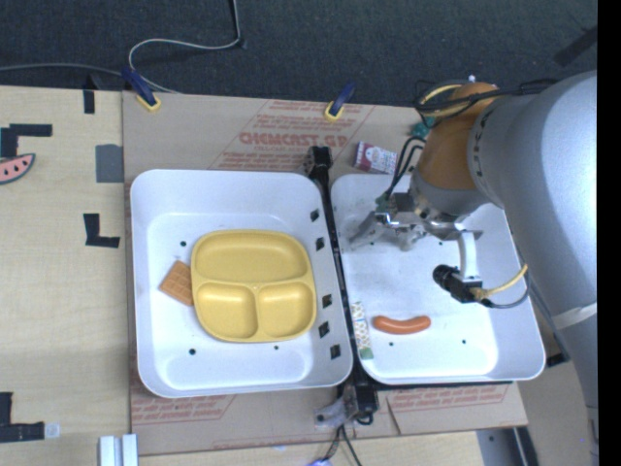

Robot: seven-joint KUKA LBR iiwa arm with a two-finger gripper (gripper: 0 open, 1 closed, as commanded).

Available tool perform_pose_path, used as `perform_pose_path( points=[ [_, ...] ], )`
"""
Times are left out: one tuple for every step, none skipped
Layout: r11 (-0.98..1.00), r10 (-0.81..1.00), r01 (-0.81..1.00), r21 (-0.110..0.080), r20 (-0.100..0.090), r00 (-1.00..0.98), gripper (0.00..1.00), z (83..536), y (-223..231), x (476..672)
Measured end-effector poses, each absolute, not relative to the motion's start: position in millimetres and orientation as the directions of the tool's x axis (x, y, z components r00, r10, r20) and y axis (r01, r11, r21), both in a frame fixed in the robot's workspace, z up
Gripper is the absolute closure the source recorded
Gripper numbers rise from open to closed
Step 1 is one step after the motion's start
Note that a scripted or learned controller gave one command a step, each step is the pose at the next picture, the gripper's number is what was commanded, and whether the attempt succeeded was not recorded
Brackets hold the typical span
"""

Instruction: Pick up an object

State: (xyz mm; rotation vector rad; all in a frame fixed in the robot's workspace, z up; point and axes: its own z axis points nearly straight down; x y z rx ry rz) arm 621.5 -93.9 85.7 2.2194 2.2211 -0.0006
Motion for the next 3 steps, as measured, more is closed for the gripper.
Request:
perform_pose_path(
  points=[
    [0.002,1.0,1.0,0.002,-0.002,-0.002,1.0,95,-94,621.7],
    [0.001,1.0,1.0,0.002,-0.002,-0.001,0.0,95,-94,621.7],
    [0.002,1.0,1.0,0.004,-0.002,-0.002,0.0,86,-95,589.0]
  ],
)
